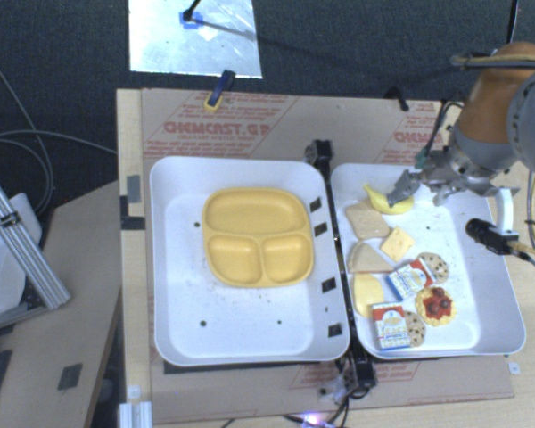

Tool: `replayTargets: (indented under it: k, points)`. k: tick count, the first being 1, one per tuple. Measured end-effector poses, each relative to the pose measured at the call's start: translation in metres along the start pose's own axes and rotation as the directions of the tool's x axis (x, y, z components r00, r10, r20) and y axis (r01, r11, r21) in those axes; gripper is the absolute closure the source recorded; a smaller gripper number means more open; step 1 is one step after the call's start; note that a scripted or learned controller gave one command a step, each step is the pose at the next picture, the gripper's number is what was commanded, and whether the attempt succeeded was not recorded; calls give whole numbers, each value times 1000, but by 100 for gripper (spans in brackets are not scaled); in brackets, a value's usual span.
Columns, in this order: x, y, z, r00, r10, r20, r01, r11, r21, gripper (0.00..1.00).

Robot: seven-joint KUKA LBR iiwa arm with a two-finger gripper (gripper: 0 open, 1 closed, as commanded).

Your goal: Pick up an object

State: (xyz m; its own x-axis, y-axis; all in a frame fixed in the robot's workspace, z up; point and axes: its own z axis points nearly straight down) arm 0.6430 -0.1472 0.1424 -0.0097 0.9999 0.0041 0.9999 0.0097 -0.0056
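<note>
One banana (388,201) lies roughly left-right, right end under fingers (408,184); grip state unclear, perhaps open.

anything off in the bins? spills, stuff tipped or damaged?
Nothing stands out. The yellow divided tray lies flat in the left bin. The toy food sits loosely piled in the right bin, none over the rim. The gripper hangs by the banana.

"CHEMCAST" in red on brown board (216,127)
</note>
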Motion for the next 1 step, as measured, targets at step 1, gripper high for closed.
replayTargets:
  k: [1]
  points:
    - [39, 23, 47, 1000, 9, 5, -9, 1000, -9, 0]
